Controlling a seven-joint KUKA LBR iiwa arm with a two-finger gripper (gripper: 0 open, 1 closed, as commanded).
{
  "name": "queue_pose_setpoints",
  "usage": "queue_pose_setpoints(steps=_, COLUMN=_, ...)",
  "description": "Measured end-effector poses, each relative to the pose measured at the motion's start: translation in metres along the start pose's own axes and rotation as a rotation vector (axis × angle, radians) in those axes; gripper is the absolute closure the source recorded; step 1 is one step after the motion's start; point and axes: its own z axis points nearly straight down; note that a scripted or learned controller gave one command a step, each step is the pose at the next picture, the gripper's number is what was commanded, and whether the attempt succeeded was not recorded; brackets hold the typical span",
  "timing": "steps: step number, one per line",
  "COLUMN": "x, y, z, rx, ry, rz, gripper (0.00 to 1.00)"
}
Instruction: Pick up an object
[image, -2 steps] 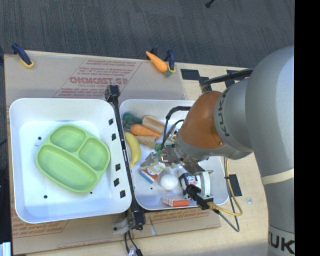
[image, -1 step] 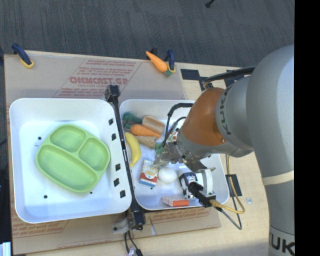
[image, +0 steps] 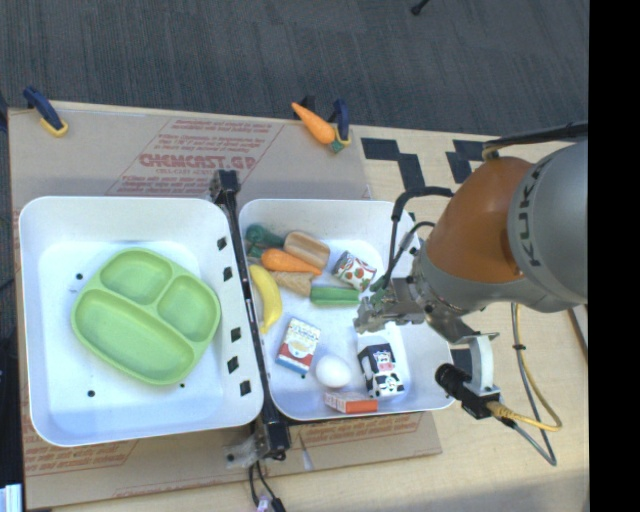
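The right bin (image: 300, 212) holds several toy foods: a banana (image: 266, 296), a carrot (image: 290, 262), a hot dog bun (image: 307, 246), a green pod (image: 334, 295), a small patterned carton (image: 353, 270), a blue and white carton (image: 298, 345), a white egg (image: 333, 373), a black and white cow carton (image: 380, 370) and an orange block (image: 351, 403). My gripper (image: 375, 308) hangs over the bin's right side, just above the cow carton and right of the green pod. The arm's wrist hides its fingers.
The left bin (image: 40, 400) holds a green divided plate (image: 146, 315). A black divider (image: 240, 300) with clamps runs between the bins. A toy carrot (image: 316, 124) lies on the cardboard behind the bins. Cables trail at the right.
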Motion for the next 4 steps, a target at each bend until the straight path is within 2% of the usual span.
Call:
queue_pose_setpoints(steps=1, x=-0.039, y=-0.004, z=-0.011, rx=0.000, ry=0.000, rz=0.000, gripper=1.00)
queue_pose_setpoints(steps=4, x=-0.077, y=-0.005, z=-0.016, rx=-0.001, ry=-0.001, rz=0.000, gripper=1.00)
